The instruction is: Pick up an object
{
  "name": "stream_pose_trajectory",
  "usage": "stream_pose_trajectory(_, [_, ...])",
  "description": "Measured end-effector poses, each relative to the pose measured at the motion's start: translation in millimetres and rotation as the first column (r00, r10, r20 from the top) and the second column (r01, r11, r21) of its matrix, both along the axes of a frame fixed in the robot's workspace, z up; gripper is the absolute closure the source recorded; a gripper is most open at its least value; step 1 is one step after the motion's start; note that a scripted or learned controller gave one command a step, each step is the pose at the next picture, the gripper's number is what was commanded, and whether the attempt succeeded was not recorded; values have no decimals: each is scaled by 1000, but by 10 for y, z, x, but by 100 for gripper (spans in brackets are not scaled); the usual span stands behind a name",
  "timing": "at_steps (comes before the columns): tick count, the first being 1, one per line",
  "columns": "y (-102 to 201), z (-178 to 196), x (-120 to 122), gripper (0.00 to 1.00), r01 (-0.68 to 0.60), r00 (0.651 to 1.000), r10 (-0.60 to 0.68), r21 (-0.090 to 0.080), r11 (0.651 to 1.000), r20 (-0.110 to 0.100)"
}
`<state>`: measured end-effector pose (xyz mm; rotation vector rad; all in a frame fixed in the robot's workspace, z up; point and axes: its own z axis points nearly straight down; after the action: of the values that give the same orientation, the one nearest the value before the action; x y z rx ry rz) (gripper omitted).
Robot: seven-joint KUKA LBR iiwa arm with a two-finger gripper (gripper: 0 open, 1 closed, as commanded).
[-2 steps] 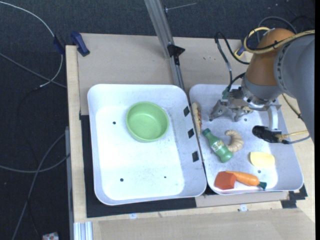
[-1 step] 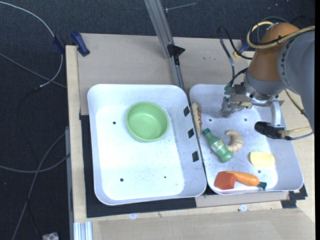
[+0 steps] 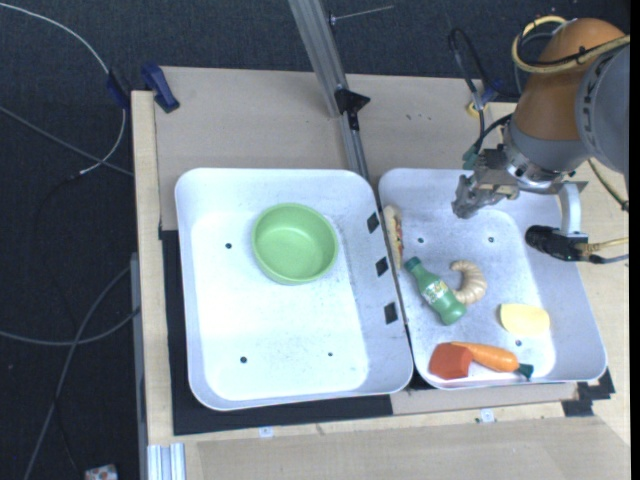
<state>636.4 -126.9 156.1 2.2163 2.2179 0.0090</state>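
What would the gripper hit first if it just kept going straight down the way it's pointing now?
Probably bare floor of the right bin. The gripper hangs over the bin's upper part, pointing down, and the nearest items, the green bottle and the curved beige piece, lie farther toward the camera. Depth is hard to judge.

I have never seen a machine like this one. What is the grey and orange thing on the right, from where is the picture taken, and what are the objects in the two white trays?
The grey and orange thing is a robot arm. It reaches in from the right, and its gripper, a two-finger hand, hangs over the far part of the right bin. I see nothing held in it.

One fixed camera above the bench takes the picture, looking down at a slant.

The left bin contains a green bowl. The right bin contains a green bottle, a curved beige piece beside it, a yellow piece, a toy carrot near the front edge, with a red piece beside it, and a long tan object along the left wall.
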Motion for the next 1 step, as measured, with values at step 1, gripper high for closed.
stream_pose_trajectory(1, [8, 679, -27, 100, -1, 1000, 1, 0, 1000, 4])
